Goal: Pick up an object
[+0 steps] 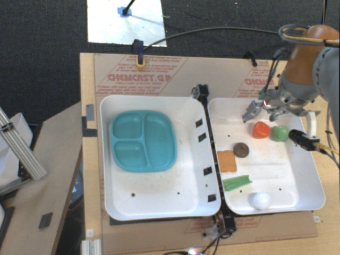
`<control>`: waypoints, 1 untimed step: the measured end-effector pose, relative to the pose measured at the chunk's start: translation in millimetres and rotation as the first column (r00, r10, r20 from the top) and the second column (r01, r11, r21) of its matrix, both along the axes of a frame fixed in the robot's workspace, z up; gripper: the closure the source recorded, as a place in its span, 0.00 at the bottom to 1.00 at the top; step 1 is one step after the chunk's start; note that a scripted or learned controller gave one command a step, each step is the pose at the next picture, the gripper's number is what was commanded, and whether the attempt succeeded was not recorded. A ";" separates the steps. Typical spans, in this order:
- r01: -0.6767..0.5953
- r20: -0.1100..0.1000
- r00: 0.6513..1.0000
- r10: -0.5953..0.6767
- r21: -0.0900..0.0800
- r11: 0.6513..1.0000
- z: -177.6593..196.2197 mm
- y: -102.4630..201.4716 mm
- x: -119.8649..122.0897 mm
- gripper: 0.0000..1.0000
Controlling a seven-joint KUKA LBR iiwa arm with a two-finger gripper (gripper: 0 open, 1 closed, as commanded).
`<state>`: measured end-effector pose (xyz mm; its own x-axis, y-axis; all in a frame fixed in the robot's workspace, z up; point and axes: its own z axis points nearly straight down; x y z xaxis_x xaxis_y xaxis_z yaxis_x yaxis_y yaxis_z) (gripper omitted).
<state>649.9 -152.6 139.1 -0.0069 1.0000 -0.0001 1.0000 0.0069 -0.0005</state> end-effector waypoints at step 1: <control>-0.001 0.002 1.000 0.001 -0.001 1.000 -50.4 0.5 0.9 0.00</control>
